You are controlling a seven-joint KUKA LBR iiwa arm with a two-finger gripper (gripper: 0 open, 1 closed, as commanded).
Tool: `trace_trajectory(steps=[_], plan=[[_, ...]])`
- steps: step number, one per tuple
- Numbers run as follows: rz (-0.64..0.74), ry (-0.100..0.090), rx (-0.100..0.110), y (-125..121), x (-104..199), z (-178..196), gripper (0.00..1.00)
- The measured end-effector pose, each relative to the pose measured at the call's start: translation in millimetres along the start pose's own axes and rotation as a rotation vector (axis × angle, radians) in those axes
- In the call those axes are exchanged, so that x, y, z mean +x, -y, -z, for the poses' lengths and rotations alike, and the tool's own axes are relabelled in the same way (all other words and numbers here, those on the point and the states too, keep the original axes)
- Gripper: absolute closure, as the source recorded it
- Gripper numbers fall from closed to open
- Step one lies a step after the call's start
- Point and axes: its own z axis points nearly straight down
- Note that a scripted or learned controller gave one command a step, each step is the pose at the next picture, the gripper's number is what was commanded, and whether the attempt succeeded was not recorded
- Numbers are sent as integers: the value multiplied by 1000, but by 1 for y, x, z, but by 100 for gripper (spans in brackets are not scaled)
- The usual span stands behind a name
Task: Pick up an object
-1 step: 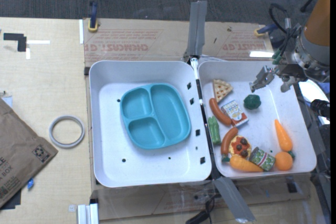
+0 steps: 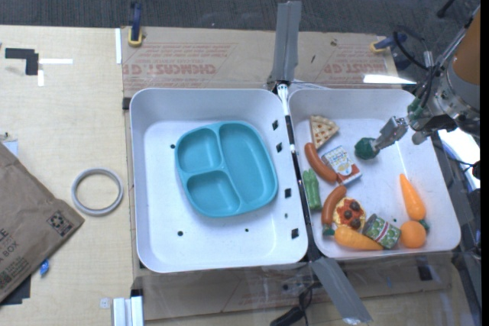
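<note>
The right bin (image 2: 435, 164) holds several toy foods: a pizza slice (image 2: 323, 130), a red sausage (image 2: 319, 162), a small carton (image 2: 340, 163), a green pod (image 2: 312, 189), a carrot (image 2: 412, 197) and an orange (image 2: 413, 234). A dark green round piece (image 2: 367, 148) lies in the bin's upper middle. My gripper (image 2: 381, 140) reaches in from the right, slanting down-left, and its tip meets the green piece's right side. Whether it grips the piece is unclear.
The left bin (image 2: 153, 225) holds a blue divided plate (image 2: 227, 168). More toys crowd the right bin's front: a second sausage (image 2: 333, 202), an orange pepper (image 2: 355, 240), a green packet (image 2: 380, 231). A tape ring (image 2: 97, 190) and a cardboard box (image 2: 27, 229) lie on the bench at left.
</note>
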Motion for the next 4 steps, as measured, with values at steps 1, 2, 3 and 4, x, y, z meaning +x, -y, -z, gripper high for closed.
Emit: trace_trajectory(steps=[1,2,3,4], plan=[[49,2,-2,17,-12,90,0],[25,0,0,20,-63,-20,0],[-103,-1,0,27,-87,-131,0],[74,1,-3,32,-91,-73,0]])
